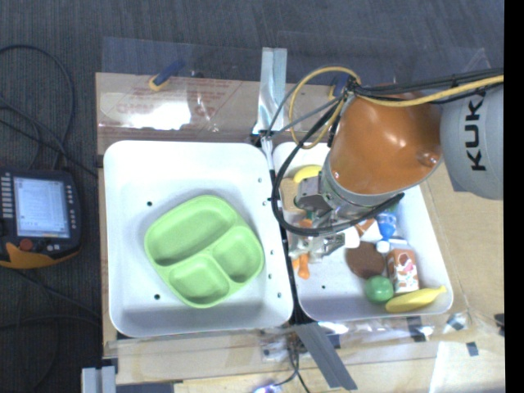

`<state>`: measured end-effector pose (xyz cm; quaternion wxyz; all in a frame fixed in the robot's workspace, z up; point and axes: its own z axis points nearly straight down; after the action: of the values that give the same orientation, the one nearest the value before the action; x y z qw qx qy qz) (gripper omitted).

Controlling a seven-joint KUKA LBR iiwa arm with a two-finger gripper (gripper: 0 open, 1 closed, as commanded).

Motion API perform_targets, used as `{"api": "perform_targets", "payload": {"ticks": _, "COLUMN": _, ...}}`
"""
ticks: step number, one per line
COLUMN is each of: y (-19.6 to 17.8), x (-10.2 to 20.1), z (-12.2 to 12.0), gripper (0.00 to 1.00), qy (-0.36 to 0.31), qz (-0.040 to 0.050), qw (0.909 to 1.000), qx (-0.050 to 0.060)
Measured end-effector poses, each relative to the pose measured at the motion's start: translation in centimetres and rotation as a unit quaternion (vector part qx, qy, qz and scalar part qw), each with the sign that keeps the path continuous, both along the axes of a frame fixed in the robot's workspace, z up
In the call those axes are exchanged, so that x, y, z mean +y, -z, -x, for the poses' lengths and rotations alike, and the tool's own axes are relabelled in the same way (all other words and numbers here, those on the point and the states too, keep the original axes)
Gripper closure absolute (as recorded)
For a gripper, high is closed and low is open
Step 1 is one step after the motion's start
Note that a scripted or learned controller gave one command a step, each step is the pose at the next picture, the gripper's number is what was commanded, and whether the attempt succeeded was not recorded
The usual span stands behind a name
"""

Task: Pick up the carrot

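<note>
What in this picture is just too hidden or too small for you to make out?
- Pincer: the arm's orange band covers it from above, so its grip state is unclear.
- Carrot: just an orange tip shows beside the pincer; whether it is gripped is unclear.
- Right bin: its upper half lies under the arm.
- Small carton: label too small to read.
- Handheld screen: text too small.

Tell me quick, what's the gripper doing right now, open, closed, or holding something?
Gripper: low in the right bin, just above the carrot; whether it is open, closed or gripping the carrot cannot be told.
</note>
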<state>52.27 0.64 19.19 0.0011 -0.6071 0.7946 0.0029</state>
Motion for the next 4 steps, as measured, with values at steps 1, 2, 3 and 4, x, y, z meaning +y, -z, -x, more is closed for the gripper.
{"api": "perform_targets", "payload": {"ticks": 1, "y": -0.9, "x": 0.2, "z": -0.1, "gripper": 1.0, "qy": 0.001, "qz": -0.0017, "qw": 1.0, "qx": 0.0}}
{"api": "perform_targets", "payload": {"ticks": 2, "y": -1.7, "x": 0.4, "z": -0.2, "gripper": 1.0, "qy": 0.001, "qz": -0.0034, "qw": 1.0, "qx": -0.001}}
{"api": "perform_targets", "payload": {"ticks": 3, "y": 0.9, "x": 1.9, "z": 4.0, "gripper": 1.0, "qy": 0.002, "qz": 0.0019, "qw": 1.0, "qx": 0.0}}
{"api": "perform_targets", "payload": {"ticks": 4, "y": 0.9, "x": 6.8, "z": 4.0, "gripper": 1.0, "qy": -0.019, "qz": 0.0011, "qw": 0.9998, "qx": 0.0}}
